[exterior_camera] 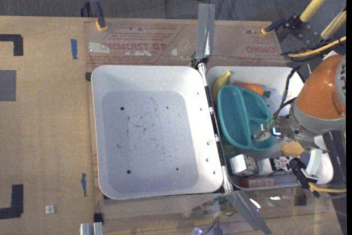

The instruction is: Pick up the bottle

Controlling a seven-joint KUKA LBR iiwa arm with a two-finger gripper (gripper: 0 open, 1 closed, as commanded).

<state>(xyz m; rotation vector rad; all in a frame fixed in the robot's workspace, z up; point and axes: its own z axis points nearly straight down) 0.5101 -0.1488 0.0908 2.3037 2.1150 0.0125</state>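
The bottle (pixel 257 165) lies on its side along the near wall of the right bin (pixel 286 75), with its silvery cap end to the left and a printed label along its body. My gripper (pixel 264 132) hangs over the near right rim of a teal bowl (pixel 237 113), a little farther back than the bottle and not touching it. The grey wrist and orange band of the arm (pixel 324 93) cover the bin's right side.
A banana (pixel 221 81) and an orange object (pixel 253 88) lie behind the teal bowl. A yellowish item (pixel 293 148) and a white object (pixel 319 167) sit under the wrist. The left bin (pixel 148 129) lies beside it, with a dividing rim between the two.
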